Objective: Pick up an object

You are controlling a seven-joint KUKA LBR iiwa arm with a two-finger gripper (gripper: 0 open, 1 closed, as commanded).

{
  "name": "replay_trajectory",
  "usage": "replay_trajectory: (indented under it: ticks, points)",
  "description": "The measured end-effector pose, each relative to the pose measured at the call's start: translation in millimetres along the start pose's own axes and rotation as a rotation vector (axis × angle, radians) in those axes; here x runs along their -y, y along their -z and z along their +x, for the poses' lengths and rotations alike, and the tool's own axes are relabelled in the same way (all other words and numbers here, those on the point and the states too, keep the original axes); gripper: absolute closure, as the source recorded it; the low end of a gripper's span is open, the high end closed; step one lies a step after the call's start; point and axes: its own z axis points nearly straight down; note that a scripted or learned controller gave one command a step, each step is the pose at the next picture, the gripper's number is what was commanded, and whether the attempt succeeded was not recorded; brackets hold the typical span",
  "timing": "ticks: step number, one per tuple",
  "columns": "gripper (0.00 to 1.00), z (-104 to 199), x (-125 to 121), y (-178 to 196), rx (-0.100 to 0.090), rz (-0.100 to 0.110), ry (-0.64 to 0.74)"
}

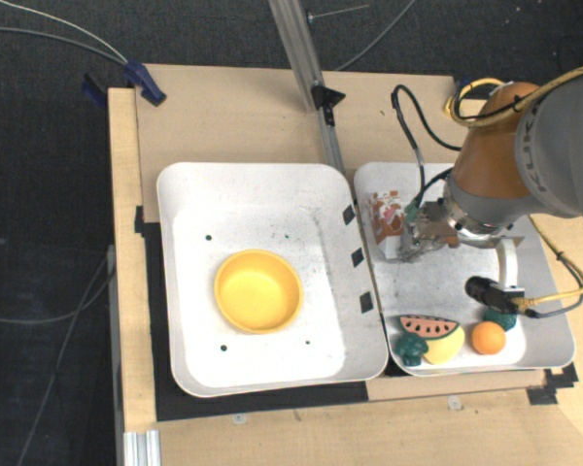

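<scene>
Right bin [539, 260]: red-and-white packet [386, 214] by its left wall, near the far corner. Watermelon slice [431, 326], green piece [411, 348], yellow fruit [445, 346] and orange [487, 338] lie along its near edge.

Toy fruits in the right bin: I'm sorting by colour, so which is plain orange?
The round orange, rightmost in the near row, beside the yellow piece and watermelon slice.
</scene>
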Motion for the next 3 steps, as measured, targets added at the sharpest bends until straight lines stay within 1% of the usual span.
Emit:
replay_trajectory:
  ticks: [1, 2, 3]
  points:
    - [1.00, -3, 0, 67, 0.009, -0.021, 0.002]
    - [1.00, -2, -1, 123, 0.009, -0.020, 0.003]
    - [1.00, 45, 20, 126, 0.002, -0.003, 0.007]
